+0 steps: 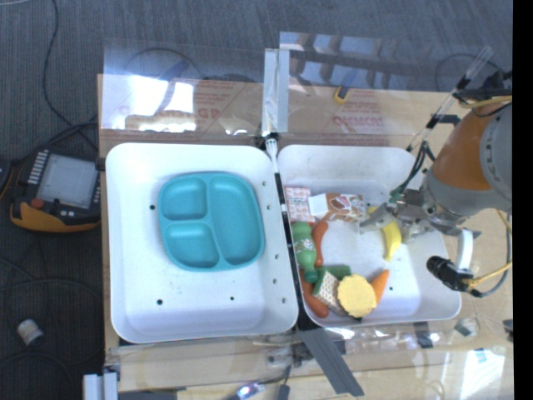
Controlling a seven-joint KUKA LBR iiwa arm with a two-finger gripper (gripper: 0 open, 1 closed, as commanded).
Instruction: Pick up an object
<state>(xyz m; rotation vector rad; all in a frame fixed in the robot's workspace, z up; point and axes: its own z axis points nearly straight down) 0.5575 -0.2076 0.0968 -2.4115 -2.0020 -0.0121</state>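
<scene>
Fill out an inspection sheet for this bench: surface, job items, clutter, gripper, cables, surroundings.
Surface: two white bins side by side, left bin and right bin.
Job's things: in the right bin, a banana, snack packets, a yellow round piece, a carrot and green pieces along its left wall.
Clutter: a teal divided plate in the left bin.
Gripper: gripper low over the banana; grasp cannot be told.
Cables: black cables on the floor, yellow cable at the arm.
Surroundings: grey carpet, handheld pendant left of the bench.
</scene>
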